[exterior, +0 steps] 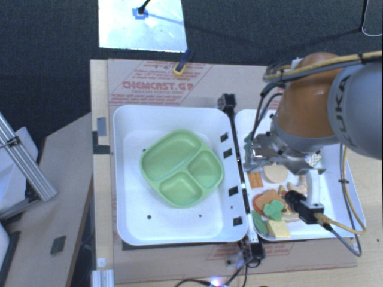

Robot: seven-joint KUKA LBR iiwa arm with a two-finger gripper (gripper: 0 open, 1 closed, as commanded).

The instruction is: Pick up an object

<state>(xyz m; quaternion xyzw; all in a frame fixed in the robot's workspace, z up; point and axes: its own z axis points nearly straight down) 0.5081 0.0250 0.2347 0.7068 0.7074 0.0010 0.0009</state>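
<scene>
- Worktop [152, 79]: carries two white bins side by side; the left bin [128, 220] holds a green divided plate [181, 167] at its centre, with open room around it.
- Right bin [350, 217]: the arm [317, 109] hangs over its middle, crowding the walls.
- Toy food pile [272, 211]: sits at the right bin's near-left corner, pieces touching; a grab risks slipping or snagging the divider.
- Claw [276, 160]: whether spread or pressed together, I cannot tell.
</scene>
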